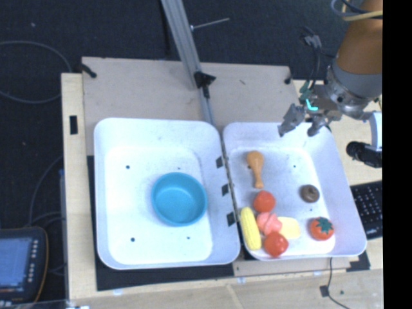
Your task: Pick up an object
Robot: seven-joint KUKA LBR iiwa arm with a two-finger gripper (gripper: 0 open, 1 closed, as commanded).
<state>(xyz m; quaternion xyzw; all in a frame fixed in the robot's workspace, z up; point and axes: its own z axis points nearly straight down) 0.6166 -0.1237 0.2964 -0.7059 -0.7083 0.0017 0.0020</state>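
The gripper (301, 125) hangs over the far rim of the right bin (335, 153), its two fingers spread apart with nothing between them. Below the jaws lie the drumstick (256, 167), the tomatoes (264, 202), the corn (250, 228) and the strawberry (322, 228). The blue bowl (179, 198) sits well to the left, in the left bin (116, 172).

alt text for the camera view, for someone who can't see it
The open gripper hangs over the far edge of the right bin, holding nothing. That bin holds toy food: a drumstick, corn, tomatoes and a strawberry. The left bin holds a blue bowl.
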